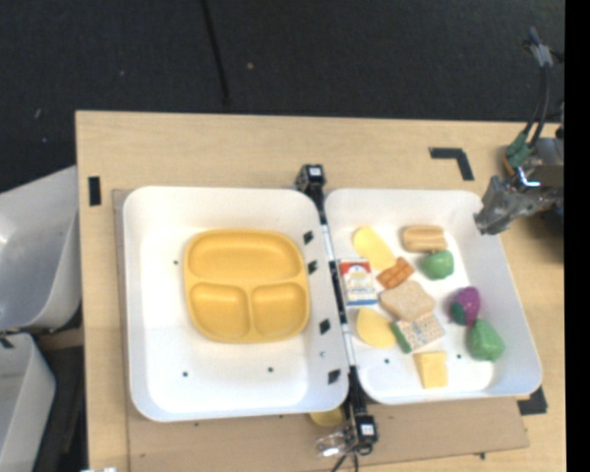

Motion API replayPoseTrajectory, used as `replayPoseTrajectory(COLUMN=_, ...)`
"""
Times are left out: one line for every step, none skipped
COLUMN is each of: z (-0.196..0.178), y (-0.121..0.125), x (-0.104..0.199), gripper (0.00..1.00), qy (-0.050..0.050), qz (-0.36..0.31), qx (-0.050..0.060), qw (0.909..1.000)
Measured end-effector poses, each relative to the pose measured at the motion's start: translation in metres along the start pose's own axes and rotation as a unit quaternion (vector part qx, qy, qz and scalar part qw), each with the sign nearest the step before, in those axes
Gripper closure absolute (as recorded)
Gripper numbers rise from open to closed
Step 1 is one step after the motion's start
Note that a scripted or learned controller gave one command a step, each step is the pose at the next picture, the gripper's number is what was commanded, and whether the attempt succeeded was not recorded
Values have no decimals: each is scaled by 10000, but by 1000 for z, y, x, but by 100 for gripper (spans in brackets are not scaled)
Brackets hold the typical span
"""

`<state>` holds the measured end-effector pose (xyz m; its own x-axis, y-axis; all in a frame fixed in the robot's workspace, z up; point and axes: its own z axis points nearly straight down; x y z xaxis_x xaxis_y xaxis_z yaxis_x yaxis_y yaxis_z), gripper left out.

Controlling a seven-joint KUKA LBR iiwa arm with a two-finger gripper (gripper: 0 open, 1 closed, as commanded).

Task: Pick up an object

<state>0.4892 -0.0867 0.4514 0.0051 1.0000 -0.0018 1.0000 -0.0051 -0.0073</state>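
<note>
Objects for picking lie scattered in the right white bin (506, 293), all of them to the left of and below the gripper (494, 214), which hangs over that bin's upper right corner at the rim, touching none of them. Nearest the gripper is one tan bread roll (423, 237), and just beneath it sits one round green piece (437, 264). Farther down the right side lie one purple piece (464, 305) and a second green piece (485, 340), making two green ones in all. Toward the bin's left side there are three yellow pieces: one pale slice (372, 244) near the top, one rounded slice (376, 329) lower down, and one square block (432, 369) near the bottom edge. Between them sit one small white carton with a red mark (357, 281), one orange stick (394, 271), one slice of brown bread (409, 302) and one pale cracker (422, 332) with a green strip at its side. Whether the claw's tips are parted or closed cannot be told from this angle, and nothing is seen between them. Across the central divider, the left white bin (152, 362) holds one yellow divided plate (246, 285) with three compartments, well apart from the gripper.
</note>
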Motion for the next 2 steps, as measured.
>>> replayPoseTrajectory(z=-41, y=0, x=-87, gripper=100, qy=-21, qz=12, qx=-66, qw=10000)
replayPoseTrajectory(z=-5, y=0, x=-138, gripper=100, qy=-5, qz=-5, qx=-26, qw=10000)
